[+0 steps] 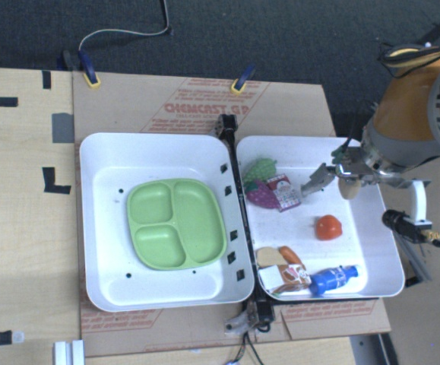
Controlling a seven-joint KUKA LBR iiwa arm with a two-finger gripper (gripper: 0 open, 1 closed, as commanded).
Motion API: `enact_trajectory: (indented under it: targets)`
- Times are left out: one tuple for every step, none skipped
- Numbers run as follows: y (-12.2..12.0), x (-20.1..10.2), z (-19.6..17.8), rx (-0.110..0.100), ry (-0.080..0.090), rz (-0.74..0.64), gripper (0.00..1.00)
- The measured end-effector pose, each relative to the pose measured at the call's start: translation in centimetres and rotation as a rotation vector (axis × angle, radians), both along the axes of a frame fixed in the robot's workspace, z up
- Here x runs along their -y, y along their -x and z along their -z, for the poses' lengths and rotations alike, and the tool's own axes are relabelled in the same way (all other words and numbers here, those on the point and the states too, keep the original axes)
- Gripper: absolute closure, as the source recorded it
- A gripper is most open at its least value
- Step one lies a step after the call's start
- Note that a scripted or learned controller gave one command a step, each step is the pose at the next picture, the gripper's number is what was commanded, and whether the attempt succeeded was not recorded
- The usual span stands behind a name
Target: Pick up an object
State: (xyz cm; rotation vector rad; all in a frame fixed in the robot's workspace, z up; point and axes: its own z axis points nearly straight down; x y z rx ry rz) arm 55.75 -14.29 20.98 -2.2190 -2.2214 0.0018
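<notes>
The right bin (pixel 379 242) holds a bunch of purple grapes with a green leaf (pixel 261 181), a small red and white packet (pixel 286 192), a red tomato (pixel 327 227), a hot dog in a bun (pixel 282 265) and a blue bottle (pixel 332 278) lying on its side. My gripper (pixel 332 185) hangs over the bin's upper right part, right of the packet and above the tomato. It is open, with nothing between its fingers (pixel 315 182).
The left bin (pixel 98 204) holds a green divided plate (pixel 176 223). A black divider (pixel 235 204) runs between the two bins. The arm's orange band (pixel 406 105) is at the right edge. Cardboard lies under both bins.
</notes>
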Motion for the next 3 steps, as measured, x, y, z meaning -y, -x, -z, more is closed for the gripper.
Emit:
enact_trajectory:
  targets:
    - [3.4, 3.9, 9.3, -0.001, 0.000, 0.001, 0.00]
    - [1.6, 2.7, 12.3, 0.003, 0.002, 0.002, 0.00]
    - [1.5, 2.8, 11.3, 0.008, 0.005, 0.002, 1.00]
